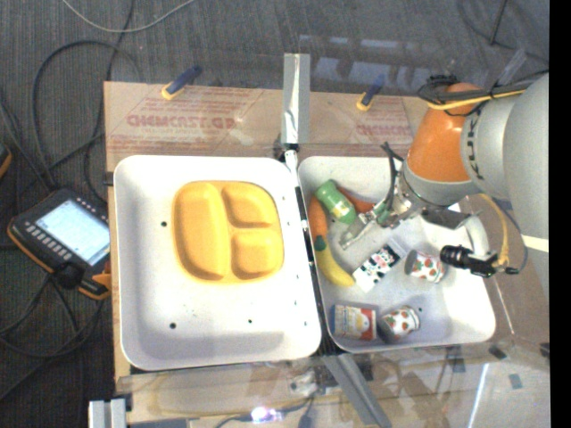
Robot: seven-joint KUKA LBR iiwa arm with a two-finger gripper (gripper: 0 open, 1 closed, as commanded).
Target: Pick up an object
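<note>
My gripper (355,233) reaches down and to the left into the right bin (477,315), under the orange band of the arm (443,145). Its tip sits just right of an orange carrot (318,224) and just below a green bottle (335,199). A yellow banana (335,268) lies right under the tip. A small white box with dark marks (376,267) lies just right of the banana. Nothing is visibly held.
In the right bin also lie a spotted cup (426,266), a red-labelled can (354,320) and a second spotted cup (400,323) near the front wall. The left bin (143,328) holds a yellow divided tray (228,230). A handheld pendant (61,234) lies left of the bench.
</note>
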